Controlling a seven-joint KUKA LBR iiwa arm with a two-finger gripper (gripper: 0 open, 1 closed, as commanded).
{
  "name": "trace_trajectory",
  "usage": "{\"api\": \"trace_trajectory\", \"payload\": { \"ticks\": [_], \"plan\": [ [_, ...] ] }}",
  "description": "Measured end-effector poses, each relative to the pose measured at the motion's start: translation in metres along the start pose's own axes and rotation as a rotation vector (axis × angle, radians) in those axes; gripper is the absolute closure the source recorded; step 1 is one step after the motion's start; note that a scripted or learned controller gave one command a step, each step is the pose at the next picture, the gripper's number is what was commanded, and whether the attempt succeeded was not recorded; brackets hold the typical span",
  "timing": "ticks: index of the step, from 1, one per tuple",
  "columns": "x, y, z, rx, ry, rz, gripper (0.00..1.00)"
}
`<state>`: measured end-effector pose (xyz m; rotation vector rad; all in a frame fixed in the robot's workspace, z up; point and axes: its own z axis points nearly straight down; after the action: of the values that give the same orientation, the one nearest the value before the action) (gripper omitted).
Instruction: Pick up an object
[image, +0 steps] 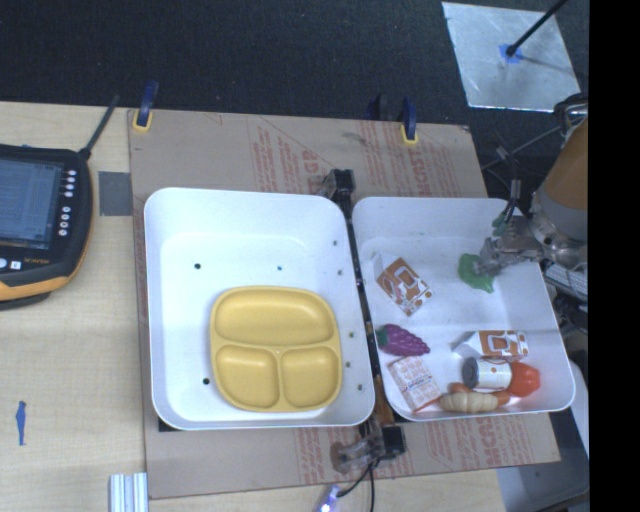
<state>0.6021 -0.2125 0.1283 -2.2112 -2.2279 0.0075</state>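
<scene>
My gripper (499, 251) is low over the back right of the right bin (452, 222), right at the upper edge of a small green object (474, 272). The green object lies on the bin floor and part of it is hidden under the gripper. Also in this bin are an orange-and-white packet (403, 284), a purple grape bunch (402, 340), a second small packet (413, 380), a small carton (501, 345), a white can (487, 373), a red-orange piece (523, 379) and a tan bread-like piece (470, 402).
The left bin (170, 250) holds a yellow divided tray (277, 347). A teach pendant (35, 220) lies on the bench at far left. The two bins meet along a black-clipped seam (355, 290). Clamps hold the cardboard base at the back.
</scene>
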Motion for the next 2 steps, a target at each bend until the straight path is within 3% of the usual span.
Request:
{"api": "trace_trajectory", "payload": {
  "ticks": [1, 2],
  "plan": [
    [0.0, 0.0, 0.0, 0.0, 0.0, 0.0, 0.0],
    [0.0, 0.03, 0.037, -0.002, 0.001, 0.003, 0.0]
  ]
}}
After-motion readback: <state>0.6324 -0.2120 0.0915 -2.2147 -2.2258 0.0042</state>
